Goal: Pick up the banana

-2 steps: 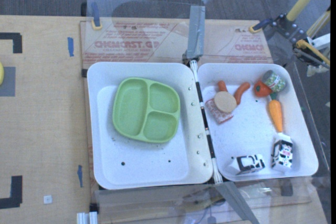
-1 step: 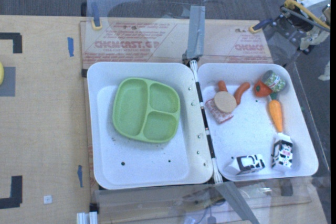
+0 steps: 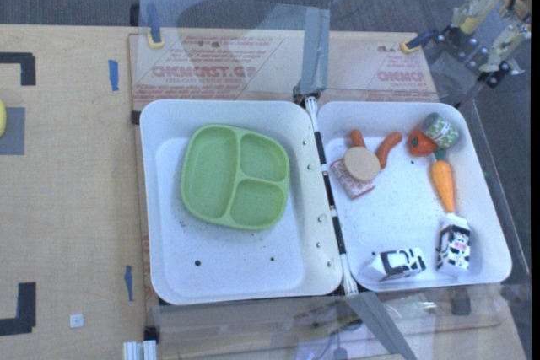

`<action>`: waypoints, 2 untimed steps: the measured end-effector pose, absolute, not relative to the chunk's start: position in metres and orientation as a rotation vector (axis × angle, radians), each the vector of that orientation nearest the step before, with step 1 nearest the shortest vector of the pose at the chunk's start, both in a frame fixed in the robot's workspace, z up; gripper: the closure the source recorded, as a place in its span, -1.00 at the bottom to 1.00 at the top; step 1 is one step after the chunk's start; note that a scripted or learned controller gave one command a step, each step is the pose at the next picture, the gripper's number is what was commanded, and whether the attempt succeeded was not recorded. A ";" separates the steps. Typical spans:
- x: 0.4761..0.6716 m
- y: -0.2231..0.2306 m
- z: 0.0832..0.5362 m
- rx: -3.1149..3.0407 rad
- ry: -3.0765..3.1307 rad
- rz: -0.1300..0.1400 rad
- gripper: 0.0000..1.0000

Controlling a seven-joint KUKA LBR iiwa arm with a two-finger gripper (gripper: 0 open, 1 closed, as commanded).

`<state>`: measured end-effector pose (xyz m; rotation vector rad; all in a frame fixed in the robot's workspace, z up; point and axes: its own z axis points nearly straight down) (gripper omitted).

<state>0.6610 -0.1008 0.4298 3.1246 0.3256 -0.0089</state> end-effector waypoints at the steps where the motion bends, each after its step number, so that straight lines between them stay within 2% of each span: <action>1: 0.609 -0.079 0.178 3.115 0.438 -0.022 -1.00; 2: 0.575 0.015 0.181 3.096 0.559 -0.015 -1.00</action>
